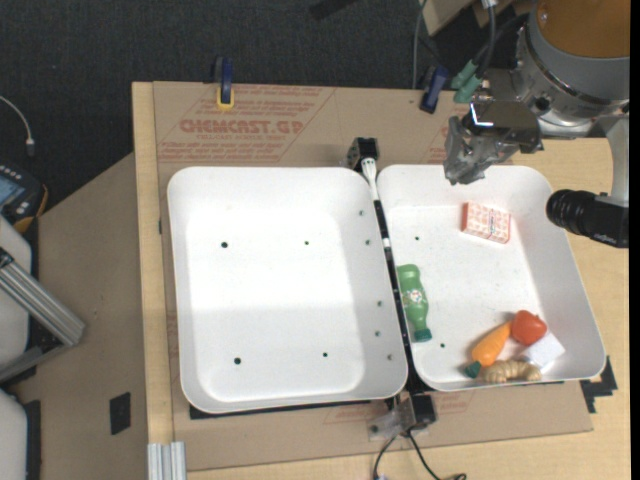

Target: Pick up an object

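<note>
My gripper [466, 171] hangs over the far edge of the right bin [560, 268], above and left of a pink-and-white patterned block [486, 222]. Nothing shows between its fingers. A green bottle-shaped toy [412, 301] lies against the right bin's left wall. In the near right corner sit an orange carrot toy [491, 345], a red tomato toy [528, 327], a tan knobbly piece [508, 372] and a small white card [548, 349].
The left bin [200, 298] sits beside the right one on a cardboard sheet [250, 118]. A black divider strip [383, 238] runs between the bins. A black camera body [590, 214] juts in at the right bin's right rim.
</note>
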`<state>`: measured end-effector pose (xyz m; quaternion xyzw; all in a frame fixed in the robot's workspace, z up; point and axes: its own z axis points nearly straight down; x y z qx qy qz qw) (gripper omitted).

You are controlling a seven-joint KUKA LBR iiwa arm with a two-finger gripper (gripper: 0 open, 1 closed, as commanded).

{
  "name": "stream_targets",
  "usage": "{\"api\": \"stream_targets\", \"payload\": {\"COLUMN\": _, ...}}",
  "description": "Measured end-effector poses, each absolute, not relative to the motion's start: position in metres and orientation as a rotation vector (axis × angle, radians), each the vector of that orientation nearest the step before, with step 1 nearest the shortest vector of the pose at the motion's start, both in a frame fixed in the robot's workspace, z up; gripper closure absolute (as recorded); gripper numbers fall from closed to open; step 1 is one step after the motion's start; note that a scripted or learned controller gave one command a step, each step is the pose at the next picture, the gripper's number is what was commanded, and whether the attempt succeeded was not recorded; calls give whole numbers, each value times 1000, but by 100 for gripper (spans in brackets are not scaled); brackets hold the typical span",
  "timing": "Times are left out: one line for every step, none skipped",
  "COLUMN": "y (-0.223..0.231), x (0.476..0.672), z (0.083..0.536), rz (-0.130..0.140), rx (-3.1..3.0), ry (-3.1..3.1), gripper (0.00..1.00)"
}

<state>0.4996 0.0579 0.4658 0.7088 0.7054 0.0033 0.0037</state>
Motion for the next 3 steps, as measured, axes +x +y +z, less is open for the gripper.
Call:
{"api": "stream_targets", "payload": {"y": 51, "x": 479, "z": 409, "rz": -6, "rx": 2226, "ry": 2221, "gripper": 100}}
{"api": "stream_targets", "payload": {"y": 142, "x": 479, "z": 423, "rz": 7, "rx": 2210, "ry": 2231, "gripper": 100}}
{"api": "stream_targets", "payload": {"y": 160, "x": 478, "z": 284, "rz": -19, "rx": 2226, "ry": 2227, "gripper": 100}}
